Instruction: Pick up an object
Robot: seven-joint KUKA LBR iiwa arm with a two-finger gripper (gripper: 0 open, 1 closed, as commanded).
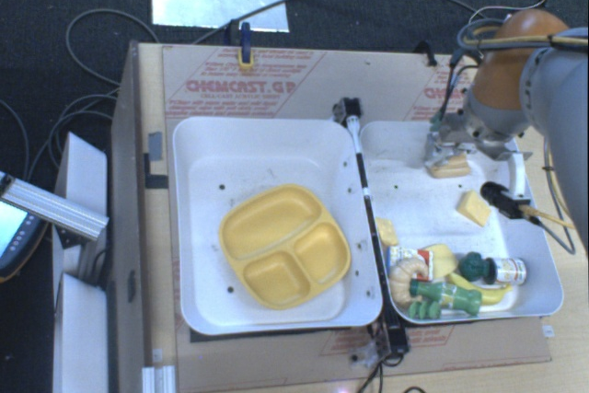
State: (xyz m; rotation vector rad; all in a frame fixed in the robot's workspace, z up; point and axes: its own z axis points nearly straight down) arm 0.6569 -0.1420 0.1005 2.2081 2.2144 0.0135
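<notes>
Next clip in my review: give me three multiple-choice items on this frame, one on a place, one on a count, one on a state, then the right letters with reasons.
1. Where does the yellow tray lie?
A. left bin
B. right bin
C. on the cardboard outside the bins

2. How many compartments does the yellow tray have?
A. two
B. three
C. five

3. How does the gripper stand?
A. high above the left bin
B. low at the far end of the right bin, at a tan block
C. down among the toys at the near end

Answers: 1 A, the tray rests on the left bin floor. 2 B, one large section and two smaller ones. 3 B, its tip meets the tan block there.
</notes>
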